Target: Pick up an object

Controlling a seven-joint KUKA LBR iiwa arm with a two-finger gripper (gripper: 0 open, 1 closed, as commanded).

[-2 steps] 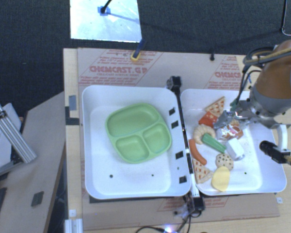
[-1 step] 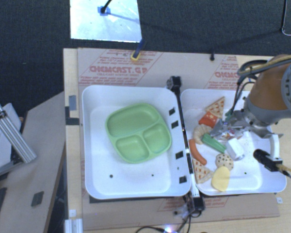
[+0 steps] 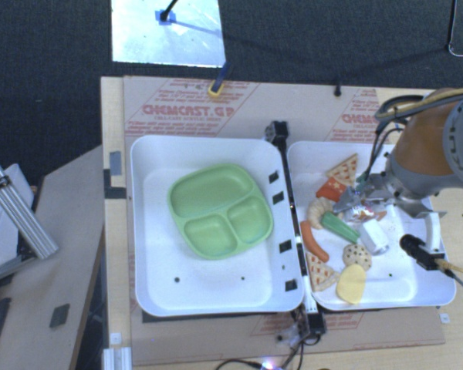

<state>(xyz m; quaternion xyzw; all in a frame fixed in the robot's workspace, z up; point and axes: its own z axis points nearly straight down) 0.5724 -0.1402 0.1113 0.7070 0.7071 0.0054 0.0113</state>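
Observation:
The right bin (image 3: 407,287) holds several toy foods. A pizza slice (image 3: 343,169) and a red piece (image 3: 329,189) lie at the back. Further forward are a green cucumber (image 3: 338,227), an orange sausage (image 3: 313,241), a waffle (image 3: 319,270), a cookie (image 3: 356,254) and a yellow piece (image 3: 352,284). My gripper (image 3: 359,205) is low in the middle of this bin, just above the cucumber and a white cylinder (image 3: 373,236). Its tips are lost among the shiny parts and the toys, and I see nothing clearly held.
The left bin (image 3: 150,272) carries a green divided plate (image 3: 220,210). A black hinged divider (image 3: 287,206) runs between the two bins. The arm's orange band and grey body (image 3: 432,149) hang over the right bin's far right side.

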